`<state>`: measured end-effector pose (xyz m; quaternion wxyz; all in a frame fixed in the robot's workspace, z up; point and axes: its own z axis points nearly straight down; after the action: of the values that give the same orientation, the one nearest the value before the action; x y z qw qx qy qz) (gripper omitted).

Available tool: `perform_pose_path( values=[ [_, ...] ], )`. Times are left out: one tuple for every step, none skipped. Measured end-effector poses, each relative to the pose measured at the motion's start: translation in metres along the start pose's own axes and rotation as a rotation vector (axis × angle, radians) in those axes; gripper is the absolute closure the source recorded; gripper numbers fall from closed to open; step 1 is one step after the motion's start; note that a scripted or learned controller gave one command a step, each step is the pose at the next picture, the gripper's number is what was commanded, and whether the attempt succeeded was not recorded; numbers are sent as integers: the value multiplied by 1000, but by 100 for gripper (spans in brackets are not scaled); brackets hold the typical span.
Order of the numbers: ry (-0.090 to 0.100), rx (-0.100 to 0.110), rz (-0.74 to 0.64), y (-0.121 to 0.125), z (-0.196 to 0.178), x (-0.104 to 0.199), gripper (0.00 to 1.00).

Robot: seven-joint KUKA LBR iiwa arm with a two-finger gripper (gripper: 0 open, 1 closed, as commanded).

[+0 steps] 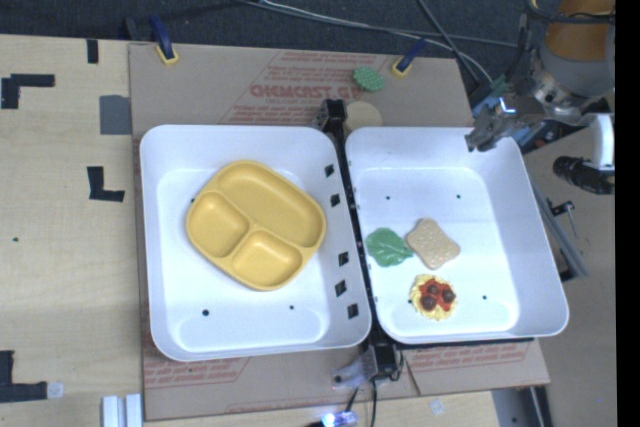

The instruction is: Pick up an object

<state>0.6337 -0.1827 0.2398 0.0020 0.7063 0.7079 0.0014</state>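
Observation:
In the right bin [500, 177] lie three small items: a green leaf-shaped piece [387, 246], a tan bread-like slice [433, 242] just right of it, and a yellow piece with red and dark toppings [433, 296] nearer the front. My gripper [485, 131] hangs over the bin's far right corner, well away from all three items. Nothing shows between its fingers.
The left bin [170, 165] holds a yellow divided plate [256, 224]. A small green object [368, 78] lies on the cardboard behind the bins. Cables run across the dark area at the back. Black clips sit along the seam between the bins.

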Motion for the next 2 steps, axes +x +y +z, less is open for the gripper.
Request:
perform_pose_path(
  values=[
    [2, 5, -3, -3, -2, 45, 100],
    [1, 7, -2, -12, -4, 98, 100]
  ],
)
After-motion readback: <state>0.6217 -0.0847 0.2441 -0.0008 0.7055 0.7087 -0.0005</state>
